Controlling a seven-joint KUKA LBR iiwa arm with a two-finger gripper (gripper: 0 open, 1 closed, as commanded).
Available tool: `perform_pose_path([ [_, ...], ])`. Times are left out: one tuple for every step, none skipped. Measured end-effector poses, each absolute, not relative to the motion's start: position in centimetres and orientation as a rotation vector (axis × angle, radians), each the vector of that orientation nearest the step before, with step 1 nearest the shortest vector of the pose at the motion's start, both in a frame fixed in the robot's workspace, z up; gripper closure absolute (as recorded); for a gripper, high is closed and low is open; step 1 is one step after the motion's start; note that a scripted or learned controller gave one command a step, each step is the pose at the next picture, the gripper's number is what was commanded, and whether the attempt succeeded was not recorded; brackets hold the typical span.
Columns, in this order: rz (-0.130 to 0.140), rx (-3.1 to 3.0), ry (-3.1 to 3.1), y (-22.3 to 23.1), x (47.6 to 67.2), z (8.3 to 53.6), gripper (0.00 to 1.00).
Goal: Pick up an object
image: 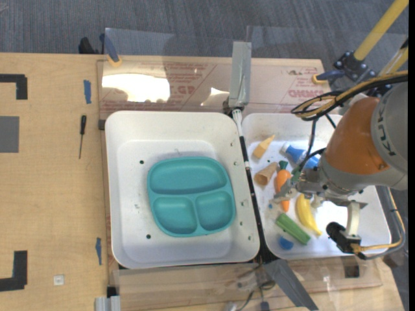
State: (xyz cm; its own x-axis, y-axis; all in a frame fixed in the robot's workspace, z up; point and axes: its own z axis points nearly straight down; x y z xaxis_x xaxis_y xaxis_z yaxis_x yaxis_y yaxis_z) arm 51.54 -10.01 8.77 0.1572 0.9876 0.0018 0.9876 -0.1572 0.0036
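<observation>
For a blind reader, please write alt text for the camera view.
A grey and orange robot arm reaches over the right white bin, which holds small toy foods, including a banana and a carrot. The left white bin holds a teal divided plate.

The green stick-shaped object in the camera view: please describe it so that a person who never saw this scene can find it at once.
Look in the right white plastic bin, near its front edge. The green stick-shaped toy lies there slanted, just left of the curved yellow toy banana, with a small blue piece beside its lower end. It is the bin's one long, all-green object.
</observation>
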Motion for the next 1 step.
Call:
perform_pose_path([
  [0.012, 2.385, 2.032, -10.09, 51.74, 9.87, 1.00],
])
